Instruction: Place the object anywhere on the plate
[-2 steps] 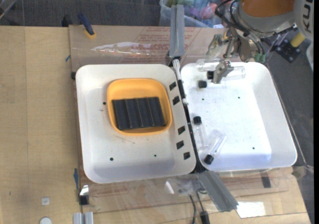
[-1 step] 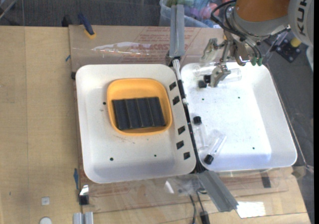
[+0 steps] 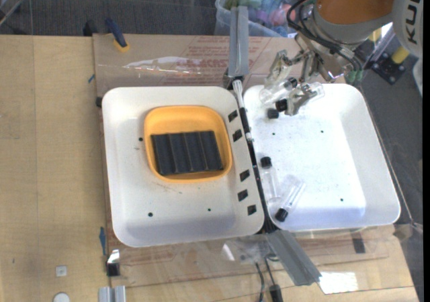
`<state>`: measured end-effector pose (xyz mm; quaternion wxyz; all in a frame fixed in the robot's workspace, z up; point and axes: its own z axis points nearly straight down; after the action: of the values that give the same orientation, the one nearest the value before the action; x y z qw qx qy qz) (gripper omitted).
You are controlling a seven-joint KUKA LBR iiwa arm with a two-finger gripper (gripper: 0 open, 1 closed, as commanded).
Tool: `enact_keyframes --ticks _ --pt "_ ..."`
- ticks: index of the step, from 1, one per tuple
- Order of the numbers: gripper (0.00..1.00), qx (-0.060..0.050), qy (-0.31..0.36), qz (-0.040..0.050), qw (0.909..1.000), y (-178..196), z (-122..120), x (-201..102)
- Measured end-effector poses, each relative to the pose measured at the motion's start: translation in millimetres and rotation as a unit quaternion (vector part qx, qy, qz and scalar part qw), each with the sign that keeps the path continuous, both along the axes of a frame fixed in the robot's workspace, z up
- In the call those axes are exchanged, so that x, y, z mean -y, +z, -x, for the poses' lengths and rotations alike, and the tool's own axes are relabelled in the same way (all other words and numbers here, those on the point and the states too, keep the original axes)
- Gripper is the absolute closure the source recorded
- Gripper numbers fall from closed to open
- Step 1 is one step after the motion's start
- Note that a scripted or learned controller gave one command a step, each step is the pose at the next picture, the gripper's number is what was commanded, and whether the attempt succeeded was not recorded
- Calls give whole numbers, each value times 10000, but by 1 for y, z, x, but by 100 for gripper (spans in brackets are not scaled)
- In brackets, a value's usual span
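The claw (image 3: 290,92) hangs over the far left corner of the right bin (image 3: 336,180), fingers spread, holding nothing. The black ridged block (image 3: 187,153) lies on the orange plate (image 3: 156,123) in the left bin (image 3: 127,200).

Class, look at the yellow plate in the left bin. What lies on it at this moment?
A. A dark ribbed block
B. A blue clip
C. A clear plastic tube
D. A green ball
A: a dark ribbed block lies flat inside the yellow plate, which sits in the left bin.
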<state>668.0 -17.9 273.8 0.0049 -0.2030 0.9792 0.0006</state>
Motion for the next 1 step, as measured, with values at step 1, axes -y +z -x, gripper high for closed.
enact_keyframes --ticks 1 --pt "100 5 1135 7 9935 14 0 3"
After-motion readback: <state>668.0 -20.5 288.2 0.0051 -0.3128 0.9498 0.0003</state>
